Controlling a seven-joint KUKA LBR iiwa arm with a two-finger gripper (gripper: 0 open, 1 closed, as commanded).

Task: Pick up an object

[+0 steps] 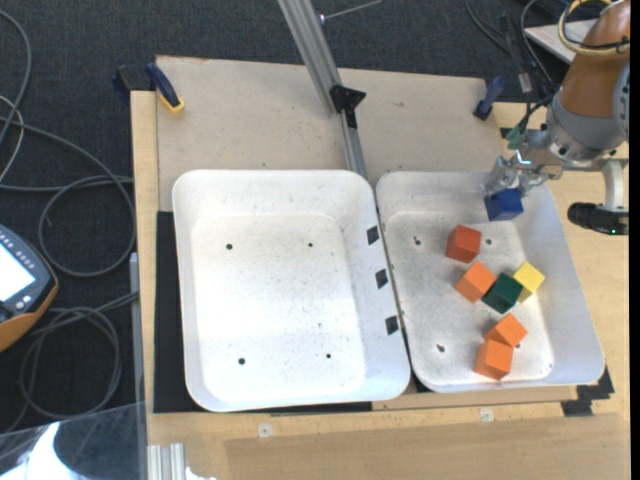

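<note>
Directly beneath jaws [508,180]: blue cube [504,205]

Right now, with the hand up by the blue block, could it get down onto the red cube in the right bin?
Probably yes. The red cube sits apart from the other blocks with bare bin floor around it, and the hand holding the small blue block is just above and right of it.
</note>
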